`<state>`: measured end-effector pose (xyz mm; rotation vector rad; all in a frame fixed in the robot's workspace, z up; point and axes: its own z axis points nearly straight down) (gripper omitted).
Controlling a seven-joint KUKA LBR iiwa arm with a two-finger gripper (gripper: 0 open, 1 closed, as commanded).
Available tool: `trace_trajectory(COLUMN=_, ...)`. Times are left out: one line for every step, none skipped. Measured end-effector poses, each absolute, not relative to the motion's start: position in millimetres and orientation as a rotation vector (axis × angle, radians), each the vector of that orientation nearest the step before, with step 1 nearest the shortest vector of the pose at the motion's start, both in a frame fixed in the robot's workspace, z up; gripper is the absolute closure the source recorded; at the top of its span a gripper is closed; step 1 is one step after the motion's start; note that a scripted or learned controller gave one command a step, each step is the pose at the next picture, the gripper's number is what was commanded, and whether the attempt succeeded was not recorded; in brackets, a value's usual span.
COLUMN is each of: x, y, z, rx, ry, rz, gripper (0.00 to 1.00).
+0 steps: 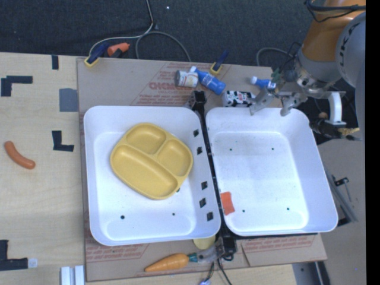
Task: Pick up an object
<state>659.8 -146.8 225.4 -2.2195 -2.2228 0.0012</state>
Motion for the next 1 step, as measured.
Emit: trace_trajectory(x=628.1, y=-90.2, z=108.3, rx=-2.211, ry=-2.219, rz=0.009, gripper=0.0)
